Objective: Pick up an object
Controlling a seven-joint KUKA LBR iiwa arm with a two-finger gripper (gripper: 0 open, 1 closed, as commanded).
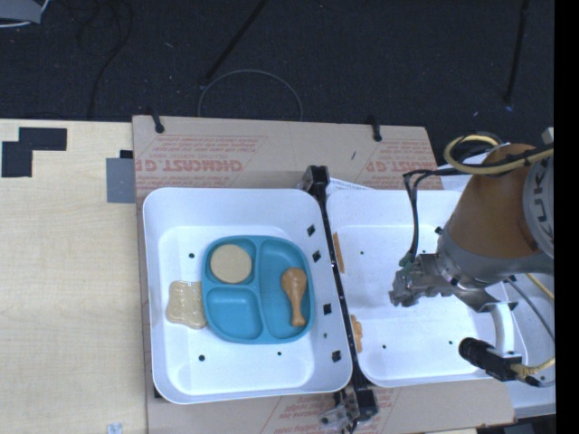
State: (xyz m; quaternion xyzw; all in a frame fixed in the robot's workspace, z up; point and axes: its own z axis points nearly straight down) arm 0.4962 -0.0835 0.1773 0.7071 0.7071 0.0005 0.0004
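Note:
A blue divided tray (pixel 237 316) lies in the left bin (pixel 167 217). A round tan cookie (pixel 230 263) rests in its upper left compartment, and a toy chicken drumstick (pixel 296 294) in its right compartment. A pale toast-shaped piece (pixel 185 304) lies on the bin floor, touching the tray's left edge. My gripper (pixel 409 287) hangs over the middle of the right bin (pixel 380 242), pointing down, well to the right of the tray. No object shows at its tip.
A black clamp strip (pixel 327 269) runs along the divide between the two bins. Small orange bits (pixel 355 331) lie by the right bin's left wall. Cables and the arm's body (pixel 493 220) cover the right bin's right side.

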